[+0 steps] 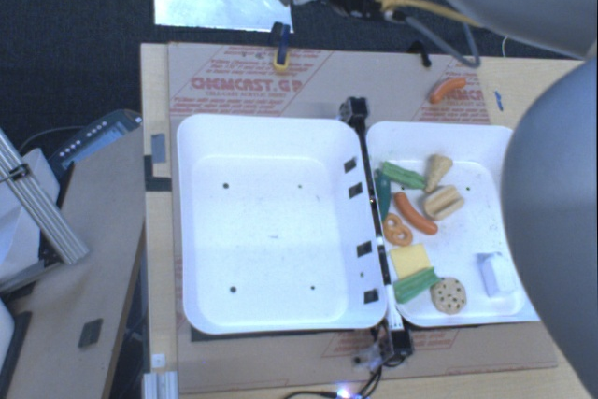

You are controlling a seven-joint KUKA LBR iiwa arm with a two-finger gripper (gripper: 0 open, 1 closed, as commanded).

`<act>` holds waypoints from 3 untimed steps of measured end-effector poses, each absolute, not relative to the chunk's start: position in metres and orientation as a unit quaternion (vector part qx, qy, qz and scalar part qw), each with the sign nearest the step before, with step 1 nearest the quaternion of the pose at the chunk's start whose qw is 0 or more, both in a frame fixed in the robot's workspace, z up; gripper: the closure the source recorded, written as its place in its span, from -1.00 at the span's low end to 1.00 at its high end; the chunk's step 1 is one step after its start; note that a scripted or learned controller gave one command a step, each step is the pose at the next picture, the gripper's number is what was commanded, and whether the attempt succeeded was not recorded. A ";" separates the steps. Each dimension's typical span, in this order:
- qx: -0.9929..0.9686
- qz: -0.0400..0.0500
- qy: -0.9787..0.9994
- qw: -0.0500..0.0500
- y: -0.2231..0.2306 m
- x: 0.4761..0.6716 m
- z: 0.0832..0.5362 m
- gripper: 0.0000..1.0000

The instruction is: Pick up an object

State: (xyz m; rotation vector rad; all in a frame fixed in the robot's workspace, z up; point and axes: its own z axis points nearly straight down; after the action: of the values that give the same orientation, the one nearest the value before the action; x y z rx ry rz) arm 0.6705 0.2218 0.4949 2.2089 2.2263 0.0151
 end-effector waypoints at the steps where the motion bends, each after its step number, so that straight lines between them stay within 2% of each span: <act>1: 0.705 0.003 0.709 0.002 0.225 0.668 0.538 1.00; 3: 0.707 0.001 0.707 0.001 0.209 0.668 0.535 1.00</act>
State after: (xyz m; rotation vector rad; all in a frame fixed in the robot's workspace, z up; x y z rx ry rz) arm 0.6683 0.2085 0.5353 2.2199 2.2216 0.0019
